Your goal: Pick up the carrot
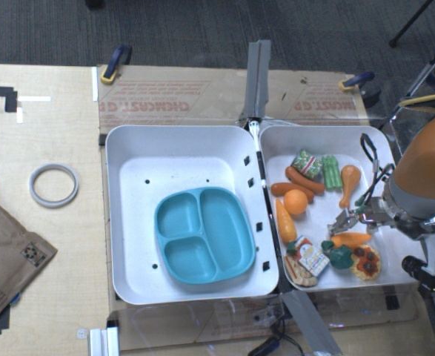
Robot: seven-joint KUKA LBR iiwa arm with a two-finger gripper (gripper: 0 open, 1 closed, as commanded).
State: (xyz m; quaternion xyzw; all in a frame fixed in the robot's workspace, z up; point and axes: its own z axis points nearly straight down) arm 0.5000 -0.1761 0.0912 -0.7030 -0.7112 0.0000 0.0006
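While the gripper (348, 221) hovers at the carrot (350, 239), its jaws' state stays unclear.

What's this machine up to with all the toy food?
A robot arm reaches in from the right over the right bin, which holds a jumble of toy food. Its gripper hangs low, right above a small carrot near the bin's front. Whether it has hold of the carrot is not visible. The left bin holds a blue divided plate.
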